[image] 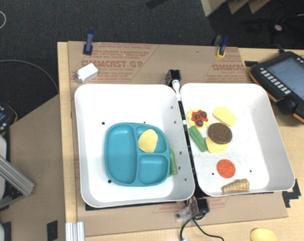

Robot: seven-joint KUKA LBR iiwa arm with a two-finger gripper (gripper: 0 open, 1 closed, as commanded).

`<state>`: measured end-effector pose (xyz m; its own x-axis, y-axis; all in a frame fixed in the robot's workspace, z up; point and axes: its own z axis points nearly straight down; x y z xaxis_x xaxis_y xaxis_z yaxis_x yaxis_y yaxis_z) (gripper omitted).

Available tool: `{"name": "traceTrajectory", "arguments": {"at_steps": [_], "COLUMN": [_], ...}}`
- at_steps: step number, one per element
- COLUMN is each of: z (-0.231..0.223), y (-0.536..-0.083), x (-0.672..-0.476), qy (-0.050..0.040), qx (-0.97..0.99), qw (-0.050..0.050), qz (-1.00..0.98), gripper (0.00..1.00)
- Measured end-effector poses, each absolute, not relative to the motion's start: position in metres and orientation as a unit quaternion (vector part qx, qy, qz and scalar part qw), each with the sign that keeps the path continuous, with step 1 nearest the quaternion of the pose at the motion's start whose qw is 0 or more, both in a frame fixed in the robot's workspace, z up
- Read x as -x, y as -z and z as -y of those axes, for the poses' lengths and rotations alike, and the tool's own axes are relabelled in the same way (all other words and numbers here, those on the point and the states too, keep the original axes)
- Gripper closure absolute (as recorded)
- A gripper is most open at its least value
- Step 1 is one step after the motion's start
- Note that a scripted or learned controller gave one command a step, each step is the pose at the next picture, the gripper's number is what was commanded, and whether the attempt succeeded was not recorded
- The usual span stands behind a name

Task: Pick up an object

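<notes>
The right bin (262, 114) holds several small play-food pieces: a brown round patty (219, 133) lying on a yellow piece (216, 146), a yellow oval (224, 116), a red cluster (199, 117), a green pod (197, 137), a red-orange disc (225, 168) and a tan cone (236, 186). In the left bin (92, 109) lies a teal divided plate (124, 154) with a yellow piece (148, 141) in its upper right compartment. A green piece (172, 162) rests against the plate's right rim.
A white block (87, 73) sits on the cardboard behind the left bin. Blue and yellow clamps (89, 40) hold the board's far edge. A black tablet-like controller (285, 79) lies at the right. A yellow object (262, 234) sits at the lower right.
</notes>
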<state>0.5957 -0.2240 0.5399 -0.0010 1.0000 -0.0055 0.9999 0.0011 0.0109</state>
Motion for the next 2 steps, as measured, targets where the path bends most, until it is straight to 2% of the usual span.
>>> {"name": "traceTrajectory", "arguments": {"at_steps": [1,2], "z": [0.223,0.224], "y": [-0.429,-0.543], "x": [-0.611,-0.592], "qy": [0.0024,-0.0028], "qx": [-0.707,-0.707], "qw": [-0.005,0.007], "qz": [-0.707,-0.707], "gripper": [1.00,1.00]}}
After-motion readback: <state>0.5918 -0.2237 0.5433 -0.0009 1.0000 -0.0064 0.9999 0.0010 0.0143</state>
